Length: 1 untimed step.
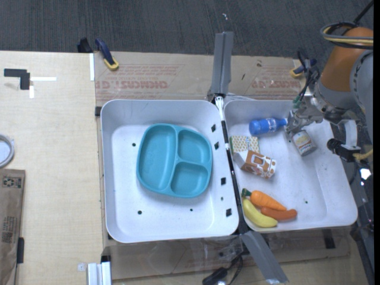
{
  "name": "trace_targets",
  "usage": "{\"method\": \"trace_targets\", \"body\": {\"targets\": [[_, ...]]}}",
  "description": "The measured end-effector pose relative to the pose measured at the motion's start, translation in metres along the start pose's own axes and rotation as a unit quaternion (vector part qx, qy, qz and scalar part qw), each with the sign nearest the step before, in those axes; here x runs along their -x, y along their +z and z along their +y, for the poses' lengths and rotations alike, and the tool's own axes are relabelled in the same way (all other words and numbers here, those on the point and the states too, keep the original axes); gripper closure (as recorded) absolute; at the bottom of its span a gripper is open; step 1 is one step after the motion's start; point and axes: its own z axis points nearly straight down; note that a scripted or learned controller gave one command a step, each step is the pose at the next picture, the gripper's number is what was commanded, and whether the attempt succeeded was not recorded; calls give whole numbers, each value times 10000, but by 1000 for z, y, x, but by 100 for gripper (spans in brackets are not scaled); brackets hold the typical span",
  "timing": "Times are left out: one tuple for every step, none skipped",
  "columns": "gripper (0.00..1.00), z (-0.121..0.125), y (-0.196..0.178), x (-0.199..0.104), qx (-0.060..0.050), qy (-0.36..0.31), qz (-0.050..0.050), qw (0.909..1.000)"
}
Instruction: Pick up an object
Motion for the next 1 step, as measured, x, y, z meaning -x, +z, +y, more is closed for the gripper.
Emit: {"method": "trace_targets", "body": {"targets": [[0, 0, -1, 0, 7, 0, -3, 10000]]}}
